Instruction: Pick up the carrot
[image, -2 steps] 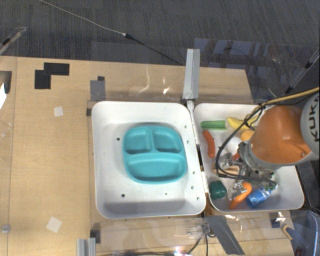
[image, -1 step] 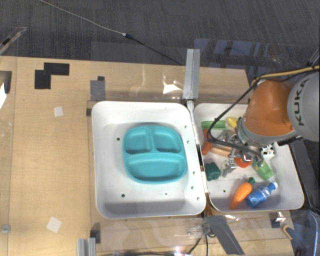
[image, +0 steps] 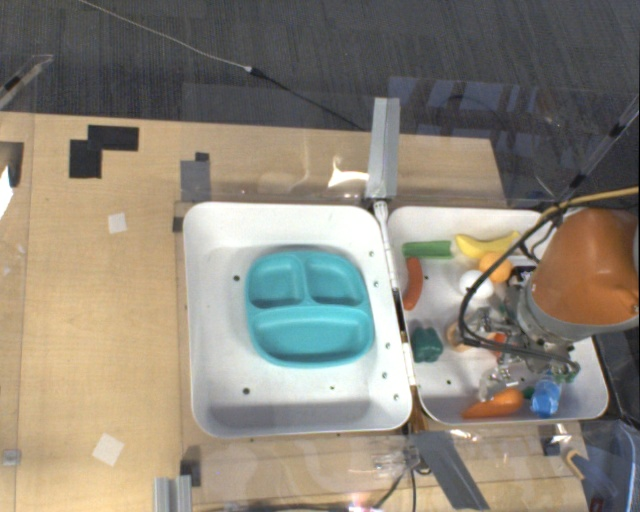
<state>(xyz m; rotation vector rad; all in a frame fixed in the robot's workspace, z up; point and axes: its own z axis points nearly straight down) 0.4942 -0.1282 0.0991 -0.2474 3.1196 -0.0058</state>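
1. Carrot (image: 494, 405) position: it lies flat near the front edge of the right bin (image: 440, 395), long axis roughly along that edge. Its right end sits under the gripper hardware, so the full length cannot be read.
2. Bench (image: 90, 330): a light wooden surface bearing both bins. Its left and front edges are cut off by the frame.
3. Left bin (image: 215, 300): a shallow white container holding a teal divided tray (image: 305, 305) with three compartments, set near its middle.
4. Right bin: the right side is largely covered by the arm, so contents there cannot be listed.
5. Arm (image: 590, 265): the orange band and grey wrist hang over the right bin's right half. Black cables loop from the wrist toward the bin's centre.
6. Gripper (image: 510, 372): it sits low in the bin, just above the carrot. Cables and metal parts clutter this area; whether the fingers are wide or narrow, cannot tell, and no contact with the carrot can be confirmed.
7. Banana (image: 480, 245): yellow, near the back wall, its right end hidden behind the arm.
8. Green stick (image: 428, 248): just beside the banana, at the back left.
9. Orange-red piece (image: 412, 282): elongated, close to the left wall; its identity is unclear.
10. Dark green block (image: 427, 343): left of the gripper, apart from the carrot.
11. Blue object (image: 545, 398): just beside the carrot's right end, partly masked.
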